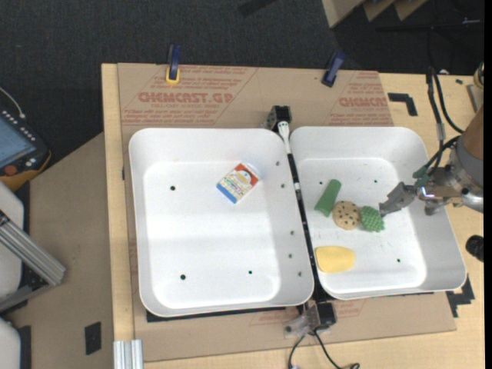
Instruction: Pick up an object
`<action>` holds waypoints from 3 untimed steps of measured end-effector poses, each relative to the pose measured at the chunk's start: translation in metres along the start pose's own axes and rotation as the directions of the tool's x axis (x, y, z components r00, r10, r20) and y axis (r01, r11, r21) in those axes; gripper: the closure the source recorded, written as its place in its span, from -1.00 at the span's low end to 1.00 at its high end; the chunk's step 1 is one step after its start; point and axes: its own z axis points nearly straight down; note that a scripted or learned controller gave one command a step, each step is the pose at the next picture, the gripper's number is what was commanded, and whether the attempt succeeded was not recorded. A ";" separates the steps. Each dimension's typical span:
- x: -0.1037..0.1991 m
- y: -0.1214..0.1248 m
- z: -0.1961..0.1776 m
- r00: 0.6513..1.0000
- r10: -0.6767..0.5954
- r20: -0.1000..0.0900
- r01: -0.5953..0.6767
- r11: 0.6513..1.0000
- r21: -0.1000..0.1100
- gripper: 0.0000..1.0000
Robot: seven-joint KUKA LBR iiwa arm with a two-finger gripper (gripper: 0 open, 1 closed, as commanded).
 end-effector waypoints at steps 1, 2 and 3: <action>0.000 0.001 -0.010 1.000 -0.001 0.001 0.001 1.000 -0.003 1.00; 0.052 -0.007 0.014 1.000 -0.002 -0.002 0.002 1.000 0.004 1.00; 0.088 0.011 -0.079 1.000 -0.003 0.001 0.003 1.000 -0.006 1.00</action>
